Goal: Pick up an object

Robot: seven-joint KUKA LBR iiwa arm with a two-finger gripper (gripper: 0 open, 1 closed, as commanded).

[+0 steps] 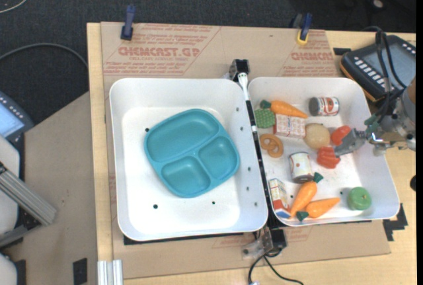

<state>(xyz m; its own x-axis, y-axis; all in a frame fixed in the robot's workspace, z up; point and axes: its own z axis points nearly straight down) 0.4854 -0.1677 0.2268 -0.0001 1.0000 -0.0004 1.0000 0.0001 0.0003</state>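
Reaching into the crowded right bin [380,145], the gripper [344,148] sits by the red pepper [328,158]; whether its fingers are apart or together, I cannot tell.
A grab could slip or nudge the potato [316,135] and can [301,166] packed close by. The board [158,49] behind reads "CHEMCAST"; the can labels are too small to read.

Left bin [125,145]: teal tray [192,152]. Right bin [377,171]: carrots [310,201], cans [324,106], my gripper [345,146] beside red pepper [328,157].
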